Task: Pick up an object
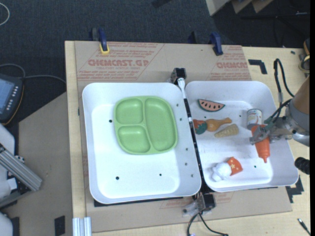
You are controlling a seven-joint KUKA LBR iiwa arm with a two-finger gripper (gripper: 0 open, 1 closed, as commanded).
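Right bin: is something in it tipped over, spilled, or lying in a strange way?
Nothing is spilled or damaged. The toys in the right bin lie loosely scattered: watermelon slice, chicken drumstick, small can, orange bottle near the pincer. The green divided plate sits flat.

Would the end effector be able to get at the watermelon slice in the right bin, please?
Probably yes. The watermelon slice lies by itself near the far wall of the right bin, nothing on top of it, and the end effector is already over that bin.
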